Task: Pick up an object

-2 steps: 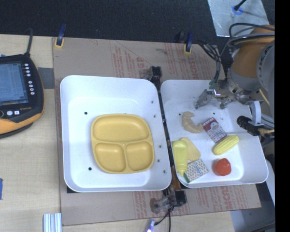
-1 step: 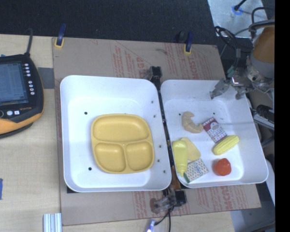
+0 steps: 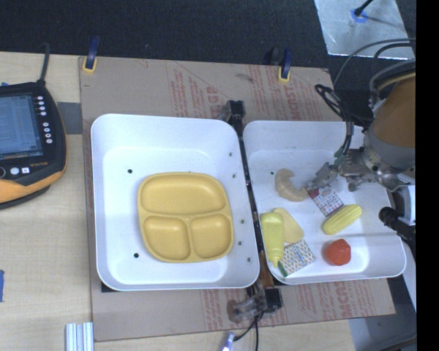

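Observation:
The right bin (image 3: 263, 141) holds several small items. A tan curved piece (image 3: 288, 186) lies near its middle, with a small red-and-white packet (image 3: 327, 200) to its right. Below those lie a yellow corn cob (image 3: 342, 219) and a red tomato (image 3: 338, 252). Along the bin's left side are a yellow bottle (image 3: 272, 238), a pale yellow wedge (image 3: 293, 226) and a patterned packet (image 3: 298, 257). My gripper (image 3: 335, 174) reaches in from the right and hangs low just above the red-and-white packet, right of the tan piece.
The left bin (image 3: 113, 145) holds a yellow divided plate (image 3: 184, 216). A tablet in an orange case (image 3: 18, 141) lies on the bench at far left. Cables (image 3: 351, 108) trail behind the arm at the right bin's back corner. Clamps hold the cardboard sheet's far edge.

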`<state>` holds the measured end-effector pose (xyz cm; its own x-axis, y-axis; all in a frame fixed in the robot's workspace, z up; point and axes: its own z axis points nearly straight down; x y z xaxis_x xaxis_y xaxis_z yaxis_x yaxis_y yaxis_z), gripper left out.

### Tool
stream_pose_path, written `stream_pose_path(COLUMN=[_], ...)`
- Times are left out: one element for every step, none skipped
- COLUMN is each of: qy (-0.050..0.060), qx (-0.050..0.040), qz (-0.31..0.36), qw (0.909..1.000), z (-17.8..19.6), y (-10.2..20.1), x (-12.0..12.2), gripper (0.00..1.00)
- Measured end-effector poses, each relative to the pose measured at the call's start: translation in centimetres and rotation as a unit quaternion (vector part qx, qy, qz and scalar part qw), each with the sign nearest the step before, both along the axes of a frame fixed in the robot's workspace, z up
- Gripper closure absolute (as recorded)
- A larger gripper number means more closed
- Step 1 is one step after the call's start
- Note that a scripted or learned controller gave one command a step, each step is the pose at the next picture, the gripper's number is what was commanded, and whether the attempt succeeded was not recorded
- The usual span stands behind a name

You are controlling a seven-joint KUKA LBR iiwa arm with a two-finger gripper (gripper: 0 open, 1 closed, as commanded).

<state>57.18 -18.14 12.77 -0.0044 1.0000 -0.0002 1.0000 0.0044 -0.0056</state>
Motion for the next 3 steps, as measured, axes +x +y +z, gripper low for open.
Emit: stream_pose_path(qy=[0.000,-0.002,-0.001], qx=[-0.0003,0.0000,-0.0002], qz=[0.000,0.001,0.002], qw=[1.0000,1.0000,1.0000], z=[-3.6,-3.6,-2.5], y=[-1.0,0.2,0.1], x=[-4.5,1.8,1.7], gripper=[0.00,0.00,1.00])
